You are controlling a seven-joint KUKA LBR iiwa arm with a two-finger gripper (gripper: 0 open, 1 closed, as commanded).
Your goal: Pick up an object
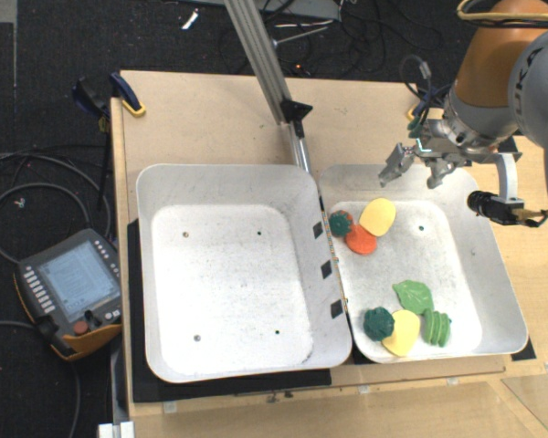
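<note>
Toy produce clustered at lower right, a yellow piece [378, 216] waits in the right bin [493, 272], just below-left of the gripper [418, 167], fingers spread wide and empty.

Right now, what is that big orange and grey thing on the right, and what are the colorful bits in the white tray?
That big thing is a robot arm. A computer program moves it, a bit like a crane. At its end is a gripper, a small claw for picking things up. The gripper hangs above the top edge of the right bin, and nothing is in it.

The picture comes from one camera fixed above the bench, looking down at a slant.

Two shallow white bins sit side by side. The left bin is beside the right one, which holds small toy foods: a yellow piece, an orange piece and a dark green piece bunched near the top, and lower down a green leaf, a dark green lump, another yellow piece and a ridged green piece.
</note>
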